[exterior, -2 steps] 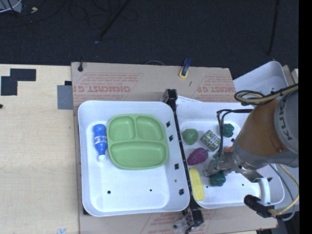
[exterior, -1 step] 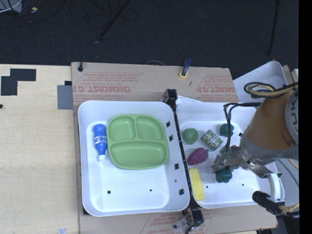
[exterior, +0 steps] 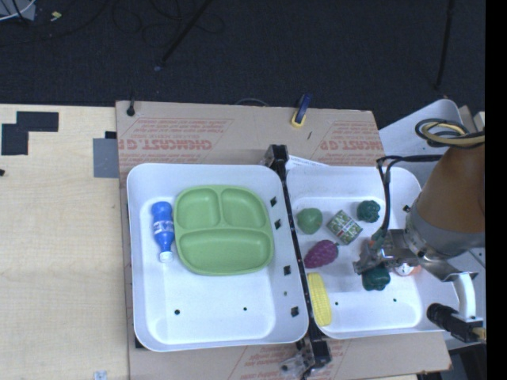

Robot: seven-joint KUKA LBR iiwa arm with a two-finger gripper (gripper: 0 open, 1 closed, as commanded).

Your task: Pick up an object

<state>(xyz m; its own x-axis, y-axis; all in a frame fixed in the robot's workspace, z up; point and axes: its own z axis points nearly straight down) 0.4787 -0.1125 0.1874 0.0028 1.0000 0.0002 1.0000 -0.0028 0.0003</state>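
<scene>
**A:** Grey arm reaches into the right bin (exterior: 412,311) from the right, its jaws (exterior: 374,261) low over a dark green toy (exterior: 377,278) near the bin's middle. Grasping it?

**B:** Cannot tell. The jaws sit right at the toy's upper edge, touching or just above it, and the wrist hides how they stand. Nothing shows clearly between them, so no hold can be claimed.

**A:** What else lies in that bin?

**B:** A purple grape bunch (exterior: 320,252) just left of the jaws, a corn cob (exterior: 319,298) along the near left wall, a green ball (exterior: 309,220) and a small printed box (exterior: 344,226) toward the back, and a second dark green piece (exterior: 367,210) at the far right. The left bin (exterior: 206,323) holds a green tray (exterior: 223,229) with a blue bottle (exterior: 162,228) beside it, well apart from the action.

**A:** What could go wrong from here?

**B:** In my judgement, an off-centre closing. The jaws look set toward the toy's top-left, so it may squirt out toward the near wall or roll rather than be gripped. The toy looks lumpy and rounded, which gives poor purchase; a lift could begin and the toy drop back. The grapes sit near enough that a sideways nudge might knock them too.
</scene>
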